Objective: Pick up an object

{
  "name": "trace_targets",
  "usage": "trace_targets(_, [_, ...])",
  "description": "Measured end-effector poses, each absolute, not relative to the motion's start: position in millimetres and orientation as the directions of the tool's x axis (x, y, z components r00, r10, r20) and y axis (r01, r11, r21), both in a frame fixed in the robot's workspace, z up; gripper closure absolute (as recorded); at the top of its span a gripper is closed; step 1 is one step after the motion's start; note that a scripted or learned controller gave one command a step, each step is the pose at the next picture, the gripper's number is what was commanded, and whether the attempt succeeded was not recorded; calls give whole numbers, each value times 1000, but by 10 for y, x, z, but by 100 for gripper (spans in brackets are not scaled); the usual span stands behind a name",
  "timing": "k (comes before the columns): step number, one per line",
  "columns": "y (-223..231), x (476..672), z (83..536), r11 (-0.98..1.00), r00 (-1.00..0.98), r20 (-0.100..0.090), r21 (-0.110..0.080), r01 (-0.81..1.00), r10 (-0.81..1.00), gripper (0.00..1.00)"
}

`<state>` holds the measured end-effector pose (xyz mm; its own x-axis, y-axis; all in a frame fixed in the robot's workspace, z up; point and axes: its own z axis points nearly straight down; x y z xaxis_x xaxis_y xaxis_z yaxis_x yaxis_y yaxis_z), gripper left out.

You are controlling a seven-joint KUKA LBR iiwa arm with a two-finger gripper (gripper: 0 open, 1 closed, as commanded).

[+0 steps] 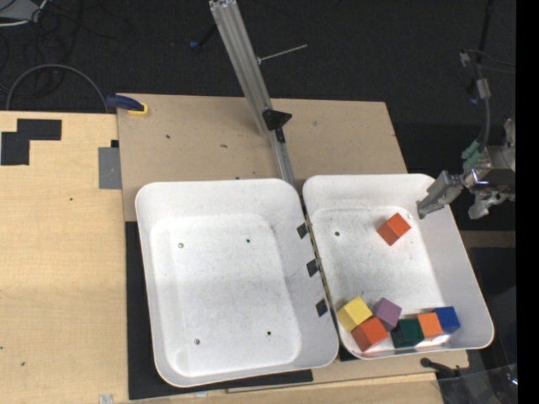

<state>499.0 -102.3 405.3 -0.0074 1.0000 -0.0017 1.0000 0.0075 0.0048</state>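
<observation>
Orange block (393, 229) lies alone in the right bin (438, 293), a little below and to the left of my jaws (455, 194). My jaws hang over the bin's top right corner and hold nothing. I cannot tell if they are apart or together. Far below my jaws, in the bin's bottom corner, sit a yellow block (354, 311), a purple block (387, 311), a red block (369, 333), a green block (408, 332), another orange one (430, 323) and a blue block (447, 318), all huddled close. The left bin (168, 225) is far to the left on the surface (194, 141)
</observation>
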Motion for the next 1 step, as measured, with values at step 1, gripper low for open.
trace_targets(1, [-1009, 4990, 4014, 12, -12, 0, -3, 1000, 1000, 0])
